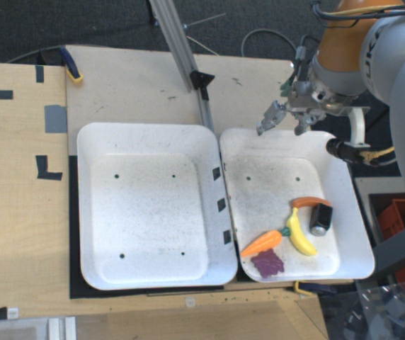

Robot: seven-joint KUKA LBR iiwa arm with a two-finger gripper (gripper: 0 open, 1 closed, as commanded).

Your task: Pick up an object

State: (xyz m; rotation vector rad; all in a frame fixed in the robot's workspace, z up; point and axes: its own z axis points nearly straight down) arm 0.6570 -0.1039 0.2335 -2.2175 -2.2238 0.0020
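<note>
My pincer (283,124) hangs spread and empty over the right bin's (273,163) far rim. The toys cluster at its near corner — I'd come down on the banana (300,236), straddling its narrow width, clear of the black can (321,218).

One fixed camera, mounted above the pale wooden counter (139,83), looks down at a slant. Both shallow white plastic bins, left (146,204) and right (294,204), sit fully in frame at moderate range. The grey arm with the orange band (358,34) enters from the right edge. The far dark floor appears somewhat indistinct.
</note>
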